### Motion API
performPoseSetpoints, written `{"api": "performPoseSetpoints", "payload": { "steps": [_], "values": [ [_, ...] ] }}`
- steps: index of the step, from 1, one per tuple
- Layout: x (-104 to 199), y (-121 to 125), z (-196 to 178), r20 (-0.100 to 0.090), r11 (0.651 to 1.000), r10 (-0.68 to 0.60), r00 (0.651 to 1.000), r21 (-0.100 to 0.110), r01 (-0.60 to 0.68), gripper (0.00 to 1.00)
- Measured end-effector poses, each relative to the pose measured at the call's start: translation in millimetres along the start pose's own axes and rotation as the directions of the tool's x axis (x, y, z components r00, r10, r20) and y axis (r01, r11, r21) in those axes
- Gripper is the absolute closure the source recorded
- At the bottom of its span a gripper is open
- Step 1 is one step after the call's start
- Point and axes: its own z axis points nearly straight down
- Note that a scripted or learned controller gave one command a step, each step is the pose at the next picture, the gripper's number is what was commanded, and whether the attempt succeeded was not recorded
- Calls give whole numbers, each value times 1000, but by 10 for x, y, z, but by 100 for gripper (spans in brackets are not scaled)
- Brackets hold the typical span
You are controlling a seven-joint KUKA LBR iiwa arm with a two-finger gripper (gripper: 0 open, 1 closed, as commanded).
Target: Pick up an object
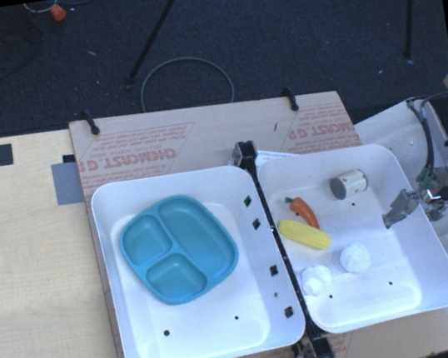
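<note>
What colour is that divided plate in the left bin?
The three-compartment plastic plate is turquoise blue, seen in the camera view.

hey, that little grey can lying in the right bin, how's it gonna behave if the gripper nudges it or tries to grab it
The grey can lies on its side on the right bin floor, so a nudge across its length would probably roll it. Its rounded wall may slip between fingers unless gripped squarely. It looks small and likely light, with bare floor around it, so nothing would stop it rolling.

A blue divided plate [179, 248] lies in the left bin [149, 346]. The right bin [395, 303] holds a yellow corn cob [304, 234] touching an orange carrot [303, 211], a grey cylinder [349, 184] and two white lumps [355, 258] (one near the divider). The claw [399, 210] hangs at the right bin's right rim.
</note>
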Motion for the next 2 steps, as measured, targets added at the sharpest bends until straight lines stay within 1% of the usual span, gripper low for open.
{"api": "performPoseSetpoints", "payload": {
  "steps": [1,2],
  "values": [
    [91,-2,610,-3,1000,-1,1000,7,1,0],
    [77,91,1056,-1,1000,2,1000,-3,-2,0]
  ]
}}
